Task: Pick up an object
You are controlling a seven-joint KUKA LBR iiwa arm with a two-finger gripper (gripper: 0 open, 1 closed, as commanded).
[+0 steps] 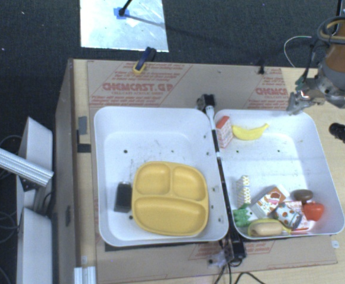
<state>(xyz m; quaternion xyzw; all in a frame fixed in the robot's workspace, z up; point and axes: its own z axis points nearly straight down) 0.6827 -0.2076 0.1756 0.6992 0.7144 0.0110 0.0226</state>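
Banana (250, 131) left of, below pincer (294, 103)

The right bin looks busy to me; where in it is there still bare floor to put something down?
The right bin is bare through its middle, between the banana and carton at the far edge and the toy food pile crowding the near edge.

Even, fairly bright overhead light — soft, short shadows inside the white bins (160, 120). A shiny sheet (123, 16) at the upper left glares pale blue-white. The dark floor (24, 34) shows grain, and the frame is mildly soft throughout — low resolution.
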